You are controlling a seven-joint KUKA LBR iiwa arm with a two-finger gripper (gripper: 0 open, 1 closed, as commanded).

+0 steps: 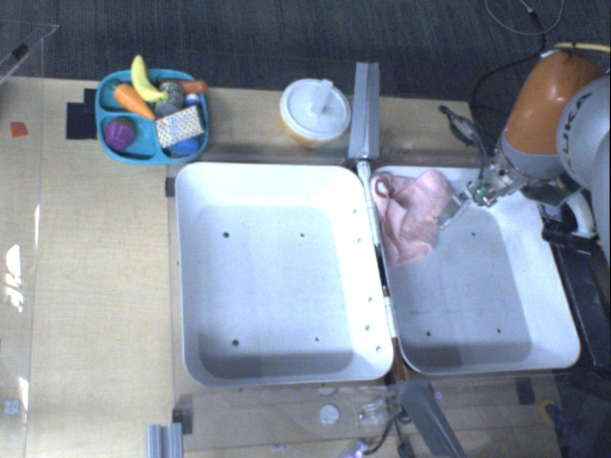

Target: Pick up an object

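A crumpled pink cloth (410, 216) lies in the far left corner of the right bin (496, 351), against the wall between the two bins. My gripper (462, 204) hangs low over the back of the right bin, its tip right at the cloth's right edge. From this view I cannot say whether it touches the cloth. The grey arm with its orange band (546, 103) reaches in from the right behind it.
The left bin (277, 275) stands beside the right one. Behind the bins are a blue tray of toy food (153, 113), a white lidded cup (315, 111) and a grey metal post (364, 113). Black cables (477, 132) trail near the arm.
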